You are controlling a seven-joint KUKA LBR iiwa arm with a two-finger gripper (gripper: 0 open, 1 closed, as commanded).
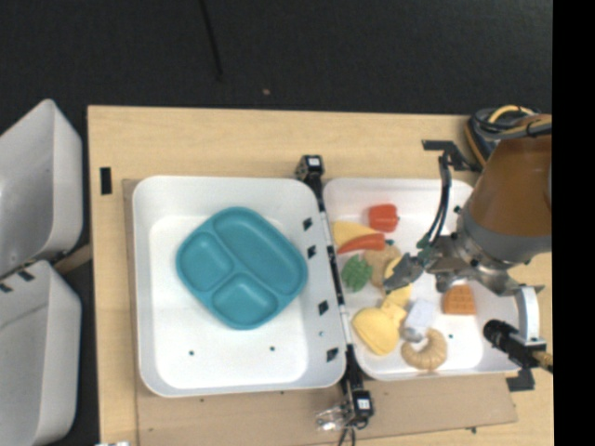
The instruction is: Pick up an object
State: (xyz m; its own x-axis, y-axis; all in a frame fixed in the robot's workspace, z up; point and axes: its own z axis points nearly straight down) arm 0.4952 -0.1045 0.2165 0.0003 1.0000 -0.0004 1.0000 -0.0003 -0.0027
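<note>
Left bin (158, 360): holds just a teal divided plate (242, 266), flat, roughly centred. Nothing for me to grab there.

Right bin (465, 365): the pile of toy food. Red piece (383, 217) at top, yellow-and-red wedge (356, 238) under it, green leafy piece (355, 272) just beside a tan one, big yellow lump (376, 329) lower down touching a pale grey-white item (418, 316), tan ring (425, 351) at the bottom, orange waffle-like square (457, 300) to the right.

My arm comes in from the right, pincer (402, 272) down low over the middle of the pile, near the tan piece and a small yellow bit (398, 296). Can't tell if it's wide or narrow, too dark and cluttered.

Progress: I'd call it early-to-mid. I see nothing lifted and every object sitting in the bin. Grasp and lift are left.
</note>
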